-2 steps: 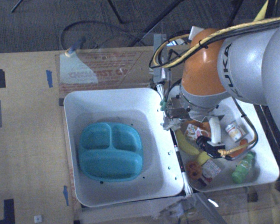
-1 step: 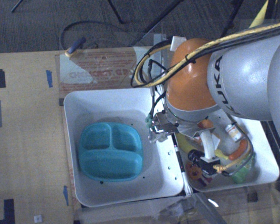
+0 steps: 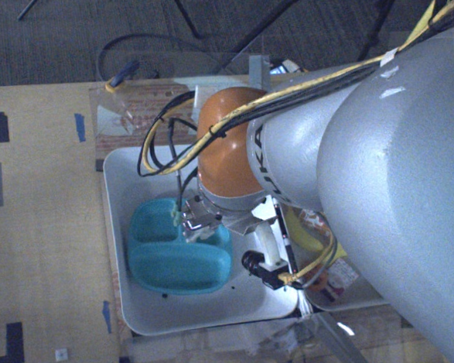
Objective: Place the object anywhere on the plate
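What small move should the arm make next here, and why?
Probably a short lift straight up. The end effector sits low over the teal divided plate in the left white bin, and the wrist hides whatever is beneath it, so rising would show whether the object landed.

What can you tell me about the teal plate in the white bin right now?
The plate is teal, looks like smooth moulded plastic, and has rounded corners and raised walls dividing it into compartments: one large section toward the bottom of the view and a smaller one above it. It lies flat on the floor of the left bin, near that bin's left wall. The arm's wrist and tool hang over its upper right part and hide it there; whether they touch it is unclear.
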`<control>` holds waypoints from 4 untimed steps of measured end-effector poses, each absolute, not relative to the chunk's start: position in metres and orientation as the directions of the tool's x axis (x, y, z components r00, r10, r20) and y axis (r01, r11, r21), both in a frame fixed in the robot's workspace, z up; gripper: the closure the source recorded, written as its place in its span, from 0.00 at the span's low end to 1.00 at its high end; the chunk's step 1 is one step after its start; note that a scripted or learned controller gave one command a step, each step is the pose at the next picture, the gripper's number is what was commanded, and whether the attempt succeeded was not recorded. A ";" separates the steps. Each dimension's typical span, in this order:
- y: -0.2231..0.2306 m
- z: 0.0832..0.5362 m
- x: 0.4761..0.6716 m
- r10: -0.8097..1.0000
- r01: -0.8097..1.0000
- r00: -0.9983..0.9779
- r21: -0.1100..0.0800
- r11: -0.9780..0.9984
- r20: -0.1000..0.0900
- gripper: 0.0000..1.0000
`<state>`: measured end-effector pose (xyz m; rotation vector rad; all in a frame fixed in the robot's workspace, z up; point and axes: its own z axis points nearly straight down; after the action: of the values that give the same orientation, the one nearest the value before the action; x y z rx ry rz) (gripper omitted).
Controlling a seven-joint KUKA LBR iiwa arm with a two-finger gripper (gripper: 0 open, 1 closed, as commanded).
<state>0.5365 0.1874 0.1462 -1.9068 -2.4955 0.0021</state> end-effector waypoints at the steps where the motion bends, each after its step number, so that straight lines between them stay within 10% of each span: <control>1: 0.199 0.199 0.480 0.986 0.986 -0.167 -0.005 0.167 0.000 1.00; 3: 0.195 0.182 0.557 0.978 0.978 0.206 0.000 -0.206 -0.001 1.00; 4: 0.197 0.145 0.485 0.997 0.997 0.076 -0.005 -0.076 -0.001 1.00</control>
<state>0.4850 0.1967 0.1448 -2.3022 -2.1337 0.0065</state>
